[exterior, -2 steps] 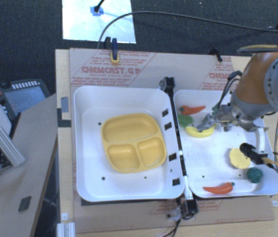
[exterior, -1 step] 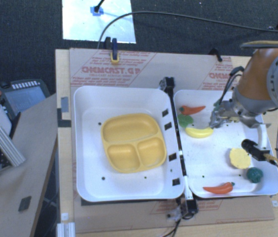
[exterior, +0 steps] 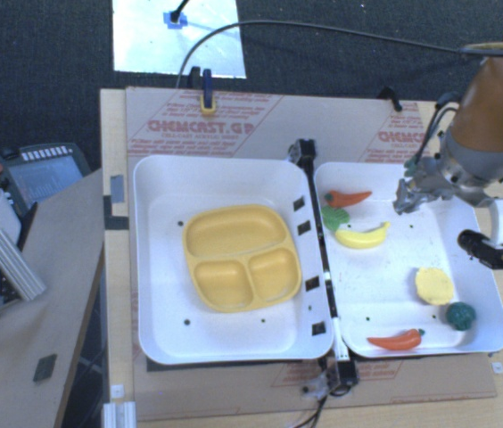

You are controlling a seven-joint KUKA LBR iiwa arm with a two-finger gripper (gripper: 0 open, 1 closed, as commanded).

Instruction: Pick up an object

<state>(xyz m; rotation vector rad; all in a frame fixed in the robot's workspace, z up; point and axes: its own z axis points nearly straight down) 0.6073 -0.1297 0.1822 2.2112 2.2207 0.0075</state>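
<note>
Gripper (exterior: pixel 409 199) hovers over the right bin (exterior: pixel 488 328), finger state cannot be told and nothing seen held; nearest candidate, the yellow banana (exterior: pixel 363 235), lies at its seven o'clock, so descent should centre across the fruit's narrow width, clear of the carrot (exterior: pixel 350 198).

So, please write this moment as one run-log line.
gripper: over right bin | nearest: banana | held: nothing seen

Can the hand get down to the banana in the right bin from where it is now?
Probably yes. The hand hangs just right of the banana, and the bin floor between them is bare. The carrot and a green piece lie close on its far side, so a sloppy descent might nudge them.
</note>
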